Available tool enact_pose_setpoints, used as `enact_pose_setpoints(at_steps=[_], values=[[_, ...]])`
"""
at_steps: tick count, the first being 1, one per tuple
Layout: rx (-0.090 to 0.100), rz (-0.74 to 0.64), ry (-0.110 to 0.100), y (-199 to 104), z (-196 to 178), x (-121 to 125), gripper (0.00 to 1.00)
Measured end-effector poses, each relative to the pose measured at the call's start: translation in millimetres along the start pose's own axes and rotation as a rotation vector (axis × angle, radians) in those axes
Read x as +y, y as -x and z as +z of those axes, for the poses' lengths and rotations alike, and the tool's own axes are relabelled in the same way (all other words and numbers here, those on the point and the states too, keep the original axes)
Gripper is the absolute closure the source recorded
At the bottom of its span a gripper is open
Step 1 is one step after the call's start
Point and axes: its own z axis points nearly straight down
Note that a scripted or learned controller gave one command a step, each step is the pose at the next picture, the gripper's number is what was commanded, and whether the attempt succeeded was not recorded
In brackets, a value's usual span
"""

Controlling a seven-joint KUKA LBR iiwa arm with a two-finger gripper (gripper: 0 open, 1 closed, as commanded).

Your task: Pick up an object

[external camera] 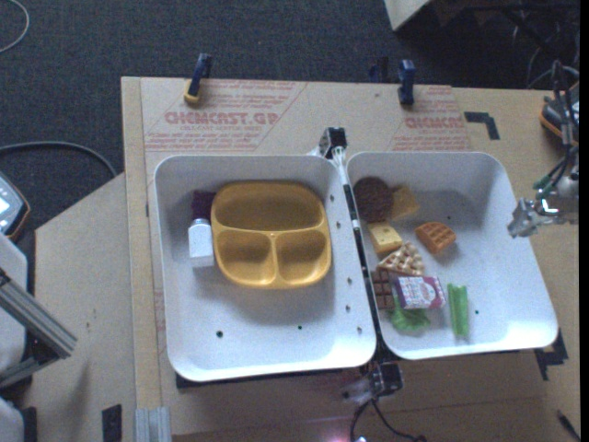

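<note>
Nothing picked yet: pincer [534, 215] hovers at the right bin's [515, 274] right rim, its state unclear; waffle [435, 238] lies untouched.

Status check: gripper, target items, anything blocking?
Gripper at right bin's right rim, above it, nothing seen held. Toy food clustered at bin's left, waffle nearest. No obstruction between.
</note>
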Motion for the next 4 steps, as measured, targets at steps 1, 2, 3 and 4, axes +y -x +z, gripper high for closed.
enact_pose_setpoints(at_steps=[1, 2, 3, 4], values=[[0.003, -0.005, -0.004, -54, 9, 28, 1.00], [0.004, -0.005, -0.002, -100, -2, 55, 1.00], [0.003, -0.004, -0.003, -145, 7, 83, 1.00], [0.004, -0.004, -0.002, -190, -3, 106, 1.00]])
